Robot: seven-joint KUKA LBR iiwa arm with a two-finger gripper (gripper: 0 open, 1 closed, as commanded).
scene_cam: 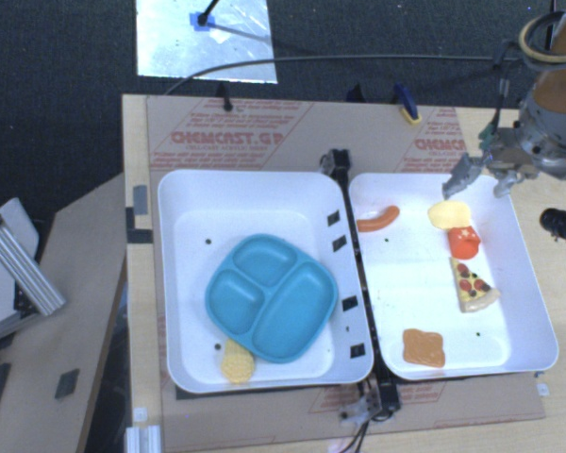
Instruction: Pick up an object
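The right bin [538,347] holds a sausage [378,218], a pale yellow round piece [450,215], a red piece [464,243], a pizza slice [474,286] and an orange-brown piece [423,347]. My gripper [479,179] hovers over the far right corner of that bin, just above and to the right of the pale yellow piece. Its fingers are spread apart with nothing between them.
The left bin [184,253] bears a blue divided plate [271,296] and a small yellow waffle-like piece [237,361] at its front. A black hinge strip [351,272] runs between the bins. The arm's orange band [552,88] is at the right edge.
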